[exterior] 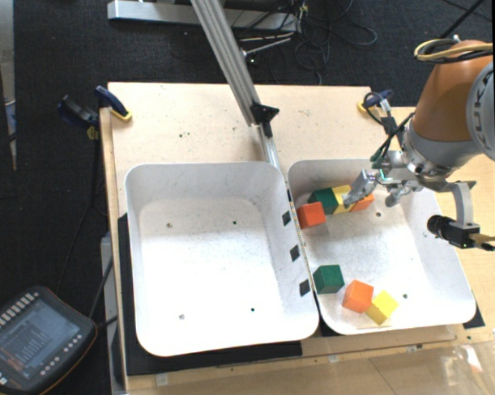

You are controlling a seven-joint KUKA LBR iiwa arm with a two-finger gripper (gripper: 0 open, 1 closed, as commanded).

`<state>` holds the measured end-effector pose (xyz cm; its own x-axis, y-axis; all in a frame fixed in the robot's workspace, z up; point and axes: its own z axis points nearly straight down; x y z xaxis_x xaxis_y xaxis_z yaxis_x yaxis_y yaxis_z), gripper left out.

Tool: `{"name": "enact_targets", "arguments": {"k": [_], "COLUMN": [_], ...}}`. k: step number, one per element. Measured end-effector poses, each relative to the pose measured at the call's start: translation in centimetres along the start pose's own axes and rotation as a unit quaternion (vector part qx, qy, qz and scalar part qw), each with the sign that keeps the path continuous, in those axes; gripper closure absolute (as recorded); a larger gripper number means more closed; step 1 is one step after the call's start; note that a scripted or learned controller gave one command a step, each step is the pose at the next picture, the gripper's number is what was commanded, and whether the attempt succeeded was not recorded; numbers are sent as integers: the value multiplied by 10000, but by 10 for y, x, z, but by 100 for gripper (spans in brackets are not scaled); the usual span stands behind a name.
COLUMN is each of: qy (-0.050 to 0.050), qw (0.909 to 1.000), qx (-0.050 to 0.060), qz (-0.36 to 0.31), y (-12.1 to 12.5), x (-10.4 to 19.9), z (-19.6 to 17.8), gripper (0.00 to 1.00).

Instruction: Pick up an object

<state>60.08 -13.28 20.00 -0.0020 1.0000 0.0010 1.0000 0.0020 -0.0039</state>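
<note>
End effector [375, 192] low in right bin [445, 283], at the far block cluster [329, 202]. Finger state: cannot tell. Near blocks [356, 292] lie apart, easier targets.

No readable text, labels or numbers anywhere

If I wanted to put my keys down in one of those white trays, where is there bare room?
The left bin offers a wide bare floor between its walls. In the right bin, free patches lie in the middle, between the upper cluster beside the gripper and the lower group of green block, orange block and yellow block. Both clusters are crowded.
</note>
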Motion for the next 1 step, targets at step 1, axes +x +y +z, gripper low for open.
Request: {"name": "enact_targets", "arguments": {"k": [1], "qy": [-4], "qw": [10000], "qx": [-11], "qz": [4], "y": [0], "x": [0], "z": [-2], "gripper": [0]}}
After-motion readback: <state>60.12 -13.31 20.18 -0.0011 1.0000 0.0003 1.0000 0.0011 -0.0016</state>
